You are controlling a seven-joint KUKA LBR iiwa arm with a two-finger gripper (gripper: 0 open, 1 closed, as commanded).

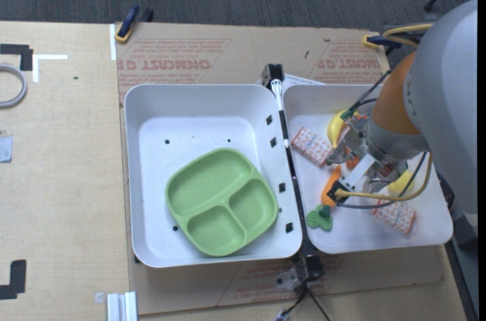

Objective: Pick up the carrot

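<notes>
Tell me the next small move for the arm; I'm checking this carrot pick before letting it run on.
Probably a short descent onto the carrot, then close. The gripper sits right over the carrot's orange body in the right bin, its green top pointing toward the near wall. The view does not settle whether the carrot is gripped.

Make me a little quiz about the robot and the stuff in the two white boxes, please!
1. True or false: the green plate lies in the same bin as the carrot.
2. Which bin does the gripper hover over? A) the left bin B) the right bin
3. Fill in: the carrot's leafy top is coloured ____.

Key
1. False: the plate is in the left bin and the carrot is in the right one.
2. B.
3. Green.
</notes>
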